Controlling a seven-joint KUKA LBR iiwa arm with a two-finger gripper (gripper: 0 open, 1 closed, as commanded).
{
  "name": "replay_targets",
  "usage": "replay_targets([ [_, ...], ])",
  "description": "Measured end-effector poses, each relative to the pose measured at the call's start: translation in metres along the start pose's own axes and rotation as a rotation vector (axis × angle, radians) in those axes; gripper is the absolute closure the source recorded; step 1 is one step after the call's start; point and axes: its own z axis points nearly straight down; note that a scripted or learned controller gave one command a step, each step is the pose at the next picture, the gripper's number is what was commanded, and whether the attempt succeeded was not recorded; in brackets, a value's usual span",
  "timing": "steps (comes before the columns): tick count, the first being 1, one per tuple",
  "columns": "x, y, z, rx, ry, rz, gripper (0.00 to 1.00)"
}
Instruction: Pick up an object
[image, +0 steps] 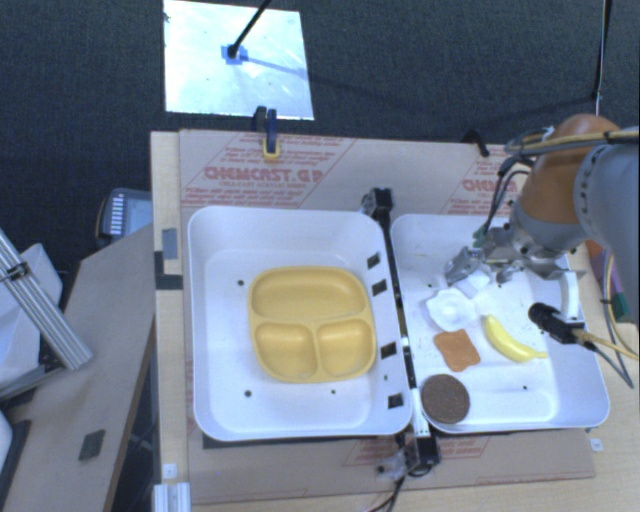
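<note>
Banana lies just below the claw (grip state unclear), apart from it.

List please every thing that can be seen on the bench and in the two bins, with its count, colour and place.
bins: 2, white, side by side on the bench
divided tray: 1, yellow, three compartments, middle of the left bin
banana: 1, yellow, right bin, right of the toast piece
toast piece: 1, orange-brown, right bin, below the white object
round cookie: 1, dark brown, near front left corner of the right bin
white object: 1, white, right bin, kind unclear
clamp: 1, yellow and black, at the board's back edge
arm: 1, grey with orange band, reaching in from the right
tool: 1, metallic, low over the right bin, above the white object
</note>
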Motion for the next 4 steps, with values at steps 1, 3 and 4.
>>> replay_targets([
  [1,0.0,0.001,-0.013,-0.005,-0.001,-0.001,1.0],
  [3,0.003,0.019,-0.119,-0.007,-0.001,-0.004,1.0],
  [4,-0.001,0.027,-0.182,-0.009,-0.002,-0.004,1.0],
])
